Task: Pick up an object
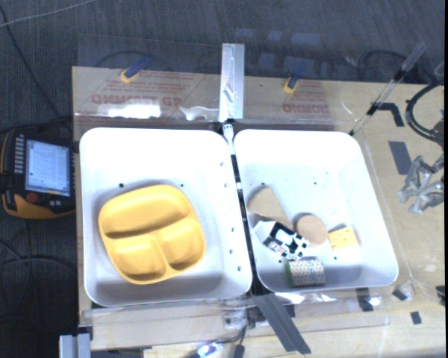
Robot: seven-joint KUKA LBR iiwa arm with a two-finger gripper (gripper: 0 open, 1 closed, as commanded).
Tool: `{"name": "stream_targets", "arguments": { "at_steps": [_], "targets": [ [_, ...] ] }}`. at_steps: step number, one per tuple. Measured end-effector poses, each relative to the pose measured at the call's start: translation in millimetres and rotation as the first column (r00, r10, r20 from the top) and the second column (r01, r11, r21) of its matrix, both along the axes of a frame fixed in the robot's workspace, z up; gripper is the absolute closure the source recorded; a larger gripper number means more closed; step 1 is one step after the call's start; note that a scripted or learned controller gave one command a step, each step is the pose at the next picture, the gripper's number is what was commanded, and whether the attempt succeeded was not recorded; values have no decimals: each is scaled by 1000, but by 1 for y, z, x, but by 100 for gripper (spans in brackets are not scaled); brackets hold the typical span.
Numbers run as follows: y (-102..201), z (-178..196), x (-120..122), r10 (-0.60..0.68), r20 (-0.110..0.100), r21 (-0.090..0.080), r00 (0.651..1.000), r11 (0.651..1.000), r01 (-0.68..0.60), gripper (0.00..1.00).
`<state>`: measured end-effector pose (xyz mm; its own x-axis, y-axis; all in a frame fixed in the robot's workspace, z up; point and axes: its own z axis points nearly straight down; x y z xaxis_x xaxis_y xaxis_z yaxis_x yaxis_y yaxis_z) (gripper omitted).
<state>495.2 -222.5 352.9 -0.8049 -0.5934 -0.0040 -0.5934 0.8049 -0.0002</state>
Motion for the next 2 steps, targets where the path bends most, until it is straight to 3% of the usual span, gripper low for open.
{"name": "stream_targets", "arguments": {
  "at_steps": [1, 2],
  "targets": [
    [0, 0, 0, 0, 0, 0, 1000, 1000, 0, 0],
    [2, 10, 2, 0, 6, 2, 1000, 1000, 0, 100]
  ]
}}
